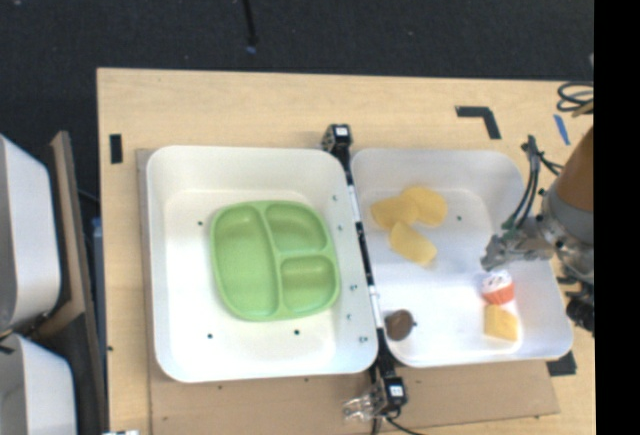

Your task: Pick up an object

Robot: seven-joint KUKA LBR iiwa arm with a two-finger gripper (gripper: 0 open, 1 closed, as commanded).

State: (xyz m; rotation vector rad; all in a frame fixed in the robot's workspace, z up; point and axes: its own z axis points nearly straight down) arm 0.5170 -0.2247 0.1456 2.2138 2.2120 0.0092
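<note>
Near the right edge of the right white bin [455, 163], the gripper [505, 256] hangs just above a small red-and-white object [497, 286], with a yellow wedge-shaped block [502, 323] touching it toward the front edge; whether the jaws are open or closed I cannot tell. Closing here risks catching both pieces, or nudging the smooth, rounded one aside. Three pale yellow, soft-looking lumps [408, 219] cluster near the bin's centre, and a dark brown rounded piece [399, 324] sits in its front left corner. A glossy green divided plastic tray [272, 259] lies in the left bin [180, 343].
</note>
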